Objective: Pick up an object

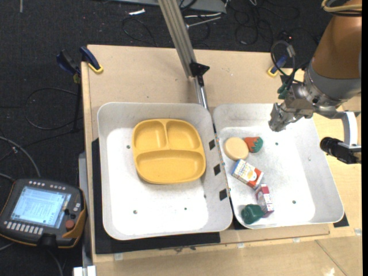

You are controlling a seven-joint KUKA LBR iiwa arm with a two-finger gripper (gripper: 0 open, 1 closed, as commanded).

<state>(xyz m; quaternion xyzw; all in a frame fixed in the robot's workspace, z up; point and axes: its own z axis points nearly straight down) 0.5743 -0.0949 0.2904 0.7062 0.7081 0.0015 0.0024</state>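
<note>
The right bin (299, 171) holds a round tan disc (236, 148), a red and green strawberry-like toy (254, 144), an orange and white carton (247, 173), a small red and white packet (264, 198) and a dark green lump (251, 213). My gripper (279, 121) hangs over the bin's far part, up and to the right of the strawberry toy, apart from every object. Nothing is seen between its tips.
The left bin (115, 154) carries a yellow divided plate (169, 150). A metal pole (181, 33) slants down to the seam between the bins. A teach pendant (40, 211) lies off the bench at lower left. Clamps sit at the bench's far corners.
</note>
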